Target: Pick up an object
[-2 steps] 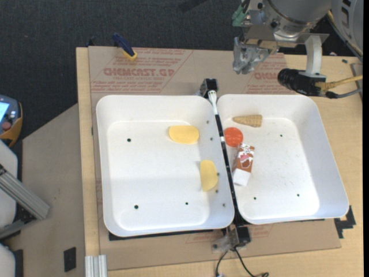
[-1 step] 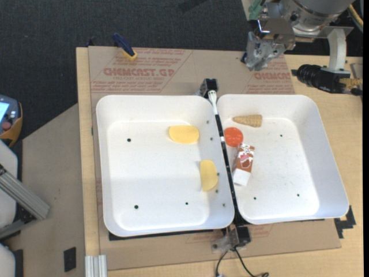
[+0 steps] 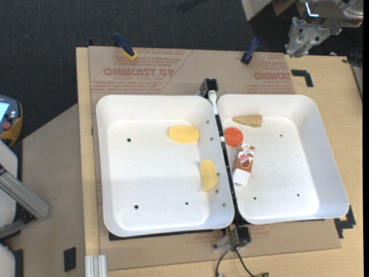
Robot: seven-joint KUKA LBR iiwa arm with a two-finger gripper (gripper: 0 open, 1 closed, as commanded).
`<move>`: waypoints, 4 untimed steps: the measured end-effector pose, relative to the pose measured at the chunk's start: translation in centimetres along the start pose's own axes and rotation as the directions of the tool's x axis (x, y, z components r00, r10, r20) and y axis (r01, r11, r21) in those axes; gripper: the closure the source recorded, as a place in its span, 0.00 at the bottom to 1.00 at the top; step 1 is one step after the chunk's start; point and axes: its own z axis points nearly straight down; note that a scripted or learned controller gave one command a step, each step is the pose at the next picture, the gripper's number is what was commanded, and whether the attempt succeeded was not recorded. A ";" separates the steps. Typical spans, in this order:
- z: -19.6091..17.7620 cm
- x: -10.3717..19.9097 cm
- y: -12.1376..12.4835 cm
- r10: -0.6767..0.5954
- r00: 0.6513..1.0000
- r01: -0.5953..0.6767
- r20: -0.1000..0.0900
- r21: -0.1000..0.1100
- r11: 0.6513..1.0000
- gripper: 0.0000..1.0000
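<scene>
Two white bins side by side on a cardboard-topped bench, gripper (image 3: 301, 39) parked high at about 1 o'clock, beyond the right bin (image 3: 323, 154).

Cannot tell how far open the claw stands, nor see anything between its fingers. In the left bin (image 3: 115, 154): a pale yellow oval piece (image 3: 184, 134) toward 1 o'clock, and a second yellow piece (image 3: 208, 175) at 3 o'clock, just beside the shared rim. In the right bin, all crowded toward 9 to 10 o'clock along the dividing edge: a tan cone (image 3: 248, 120) lying flat, an orange-red disc (image 3: 233, 135) just below it, and a brown-and-white packet (image 3: 243, 164) touching or nearly touching the disc. Blue clamps (image 3: 124, 46) at the cardboard's far edge, 11 and 1 o'clock.
</scene>
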 end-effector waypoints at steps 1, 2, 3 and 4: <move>-2.6 -8.9 0.7 0.002 1.000 -0.002 0.002 0.001 1.000 1.00; -2.4 -19.5 0.5 0.004 1.000 -0.004 0.003 0.004 1.000 1.00; 5.1 -8.4 -3.4 -0.014 1.000 0.015 -0.009 0.017 1.000 1.00; 3.3 -17.5 -5.4 0.003 1.000 -0.003 0.003 0.003 1.000 1.00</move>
